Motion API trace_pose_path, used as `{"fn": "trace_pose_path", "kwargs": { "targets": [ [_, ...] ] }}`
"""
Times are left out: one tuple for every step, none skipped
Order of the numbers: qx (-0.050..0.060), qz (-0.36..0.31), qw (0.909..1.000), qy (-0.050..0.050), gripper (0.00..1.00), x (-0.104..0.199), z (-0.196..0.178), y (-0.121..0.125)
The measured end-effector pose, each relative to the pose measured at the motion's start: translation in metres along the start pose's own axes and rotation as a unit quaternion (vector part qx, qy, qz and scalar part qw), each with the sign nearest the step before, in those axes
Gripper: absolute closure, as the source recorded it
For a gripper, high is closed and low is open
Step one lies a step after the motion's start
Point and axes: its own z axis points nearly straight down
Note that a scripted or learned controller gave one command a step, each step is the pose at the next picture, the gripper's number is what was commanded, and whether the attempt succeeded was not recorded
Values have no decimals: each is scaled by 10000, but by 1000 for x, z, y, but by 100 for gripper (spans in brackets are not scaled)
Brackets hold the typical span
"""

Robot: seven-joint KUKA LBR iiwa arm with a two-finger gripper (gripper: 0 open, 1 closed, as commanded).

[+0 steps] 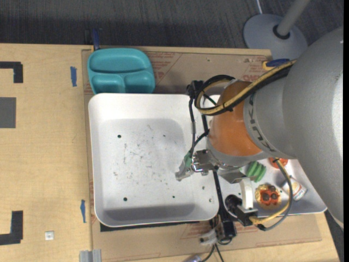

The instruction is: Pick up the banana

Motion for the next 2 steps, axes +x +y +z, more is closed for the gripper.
{"fn": "trace_pose_path", "kwargs": {
  "targets": [
    [5, -158, 9999, -10, 0, 0, 1, 0],
    [-5, -70, 10000, -16, 0, 1, 2, 0]
  ]
}}
